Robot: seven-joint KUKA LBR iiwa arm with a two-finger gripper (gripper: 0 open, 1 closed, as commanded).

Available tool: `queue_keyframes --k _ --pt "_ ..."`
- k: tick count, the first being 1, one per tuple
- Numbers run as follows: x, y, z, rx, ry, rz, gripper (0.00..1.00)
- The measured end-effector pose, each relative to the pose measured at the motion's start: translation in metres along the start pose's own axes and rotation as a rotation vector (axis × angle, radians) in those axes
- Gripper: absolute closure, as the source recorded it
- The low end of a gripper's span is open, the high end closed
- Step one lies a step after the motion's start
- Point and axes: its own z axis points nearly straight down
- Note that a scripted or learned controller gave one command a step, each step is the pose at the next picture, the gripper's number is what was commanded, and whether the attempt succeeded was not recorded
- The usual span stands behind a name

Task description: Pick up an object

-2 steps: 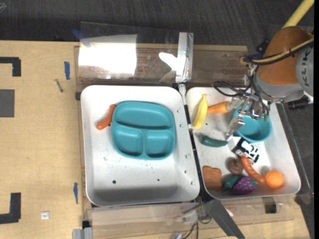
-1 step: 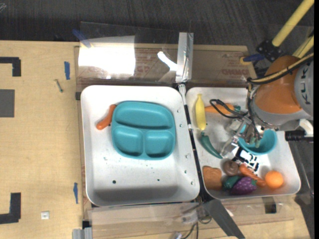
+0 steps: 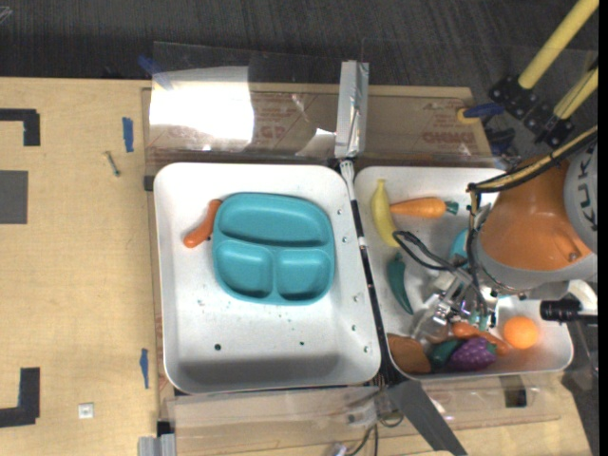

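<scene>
Toy food heaped, right bin; arm bent down over it; pincer among toys, grip unclear

Dark grey carpet floor up top, light wood bench w/ black tape marks & blue tape bits, clear plastic sheet glaring bright behind bins.
</scene>
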Motion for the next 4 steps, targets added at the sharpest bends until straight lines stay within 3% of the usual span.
queue_keyframes --k 1,2,3,4 --pt "-0.096 0.051 -0.085 -0.002 -0.005 0.025 0.0" --pt "-0.073 -0.01 -0.003 0.004 0.007 -0.027 0.0" --pt "-0.006 -0.035 0.0 -0.005 -0.001 -0.056 0.0" --pt "-0.009 -0.033 -0.012 -0.007 -0.013 -0.057 1.0"
